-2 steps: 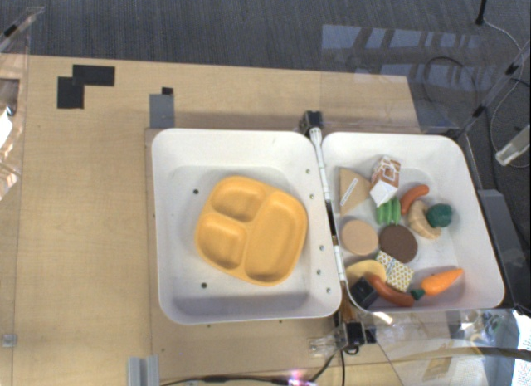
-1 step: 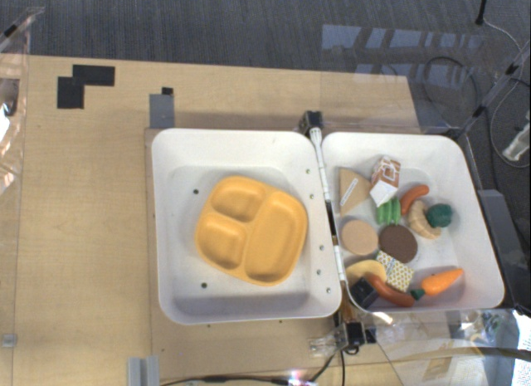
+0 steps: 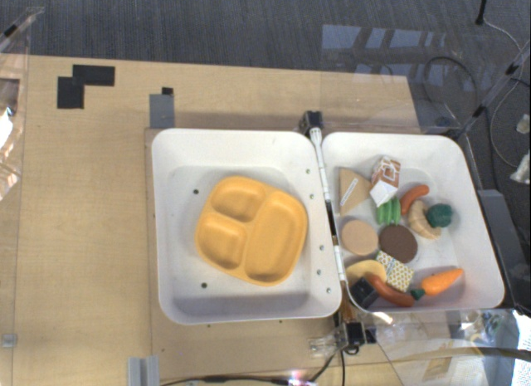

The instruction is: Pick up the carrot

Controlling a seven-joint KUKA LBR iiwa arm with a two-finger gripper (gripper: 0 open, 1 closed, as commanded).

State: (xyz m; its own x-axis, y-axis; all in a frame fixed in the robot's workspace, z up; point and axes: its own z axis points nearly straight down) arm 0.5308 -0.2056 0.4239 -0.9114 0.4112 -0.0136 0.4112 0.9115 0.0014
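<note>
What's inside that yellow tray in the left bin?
The yellow tray in the left bin has three compartments, all bare. Whatever lies beneath it is covered.

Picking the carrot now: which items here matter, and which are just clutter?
Matters:
carrot, right bin

Clutter:
yellow divided plate in left bin, red sausage, brown disc, tan disc, green piece

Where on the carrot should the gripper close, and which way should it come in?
Grip the carrot across the thick orange middle of its body, coming straight down from above. It lies flat and nearly lengthwise along the right bin's front wall, green top touching the red sausage, so set the fingers across its narrow width, clear of that crowded end.
</note>
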